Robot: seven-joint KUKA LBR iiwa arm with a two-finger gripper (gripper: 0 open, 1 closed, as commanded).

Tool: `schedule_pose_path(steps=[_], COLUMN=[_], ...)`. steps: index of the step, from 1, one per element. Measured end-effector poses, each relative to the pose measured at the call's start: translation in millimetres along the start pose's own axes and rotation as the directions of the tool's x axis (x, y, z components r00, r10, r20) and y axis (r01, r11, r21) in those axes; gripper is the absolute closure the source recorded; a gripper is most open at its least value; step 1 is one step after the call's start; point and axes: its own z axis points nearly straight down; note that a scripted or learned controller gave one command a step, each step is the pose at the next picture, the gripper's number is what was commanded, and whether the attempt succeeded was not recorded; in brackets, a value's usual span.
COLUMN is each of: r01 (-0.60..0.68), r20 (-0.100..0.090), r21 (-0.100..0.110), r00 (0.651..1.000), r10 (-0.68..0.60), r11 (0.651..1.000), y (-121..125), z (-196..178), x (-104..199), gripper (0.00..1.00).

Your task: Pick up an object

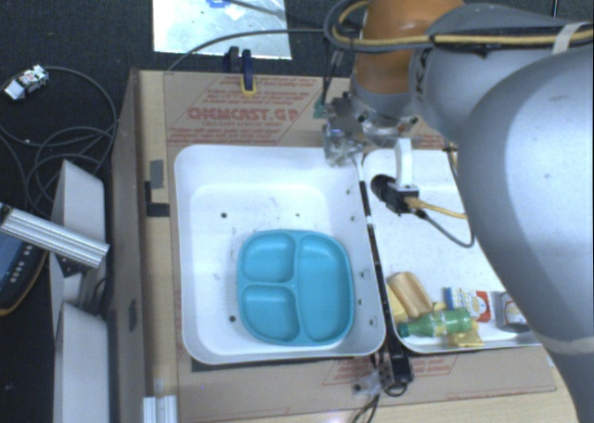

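hanging over the far end of the wall between the two bins, the gripper (342,147) shows as a blur of metal, and whether its fingers are open or closed i cannot tell; nothing can be seen between them. above it sit the orange band (408,4) and the broad grey arm (520,134), which covers much of the right bin (422,245). a yellow cable (445,212) loops down beside a black fitting (388,191). one smooth blue plate (295,286) with three sections lies in the left bin (209,217), well apart from the gripper. in the right bin's near corner lie one tan cylinder (408,294), one green bottle (436,323) and one printed packet (473,301), close together. both bins are shallow white plastic on brown cardboard (241,115).
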Motion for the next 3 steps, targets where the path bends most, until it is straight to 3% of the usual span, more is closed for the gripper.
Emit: schedule_pose_path(steps=[1, 2, 3], r01=[0.000, -0.004, -0.004], r20=[0.001, 0.002, 0.001], r21=[0.000, -0.002, 0.002], r00=[1.000, 1.000, 1.000], r10=[0.000, 0.004, 0.004], r11=[1.000, 1.000, 1.000], y=[0, 0, -1], z=[0, -42, 1], x=[2, -41, -44], gripper=[1.00, 1.00, 1.00])
